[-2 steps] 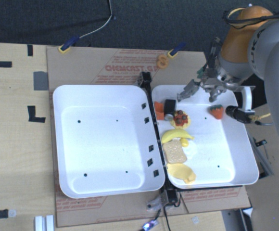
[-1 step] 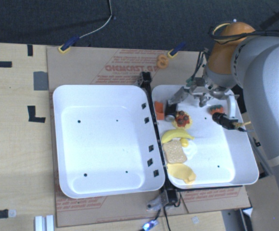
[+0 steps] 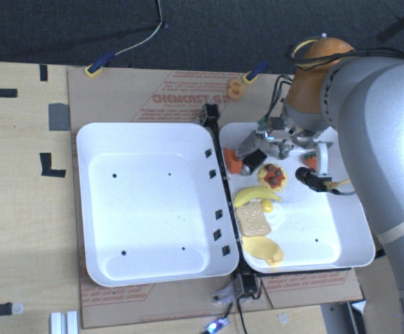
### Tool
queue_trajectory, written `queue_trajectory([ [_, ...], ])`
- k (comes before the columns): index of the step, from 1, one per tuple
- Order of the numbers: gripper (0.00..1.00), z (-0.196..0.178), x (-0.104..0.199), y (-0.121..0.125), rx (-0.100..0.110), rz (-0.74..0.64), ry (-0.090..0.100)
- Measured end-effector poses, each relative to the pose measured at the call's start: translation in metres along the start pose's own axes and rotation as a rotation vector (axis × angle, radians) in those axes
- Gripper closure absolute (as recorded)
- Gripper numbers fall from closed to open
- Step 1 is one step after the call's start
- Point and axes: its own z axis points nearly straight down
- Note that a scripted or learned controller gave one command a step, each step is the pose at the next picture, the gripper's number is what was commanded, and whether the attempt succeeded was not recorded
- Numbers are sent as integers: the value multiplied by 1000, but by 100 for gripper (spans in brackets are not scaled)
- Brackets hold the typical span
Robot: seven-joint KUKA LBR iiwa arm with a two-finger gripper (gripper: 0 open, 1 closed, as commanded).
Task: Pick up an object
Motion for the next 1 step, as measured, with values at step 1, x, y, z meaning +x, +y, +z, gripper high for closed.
queue_trajectory([
  [1, 0, -4, 7, -8, -9, 6, -10],
])
